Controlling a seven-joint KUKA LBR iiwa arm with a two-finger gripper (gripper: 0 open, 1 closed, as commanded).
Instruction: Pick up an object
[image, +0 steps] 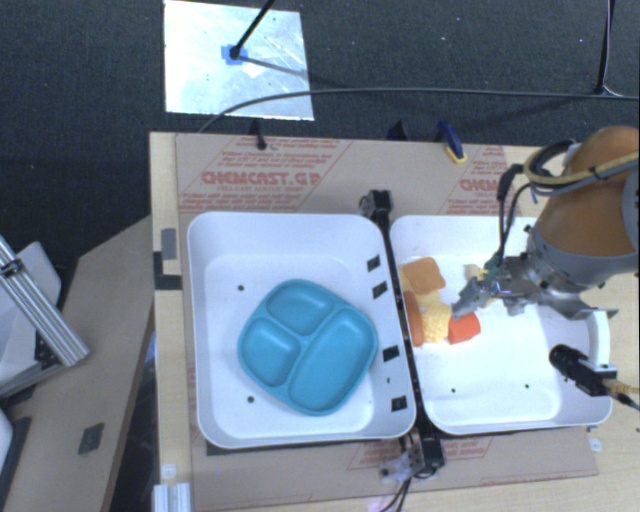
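My gripper (470, 297) reaches from the right into the right bin (500, 400), low over a small pile of toy food. Its tip sits right above a red-orange piece (464, 329). Just left of that lies a yellow lumpy piece (435, 322), with an orange strip (412, 315) along the bin's left wall and a tan bread-like piece (423, 274) behind them. A small pale item (473, 271) lies behind the gripper. The arm hides how the fingers stand.
The left bin (225, 260) holds a blue divided plate (307, 345). A black divider (395, 300) with clips runs between the bins. The arm's orange and grey body (590, 220) hangs over the right bin's far right side.
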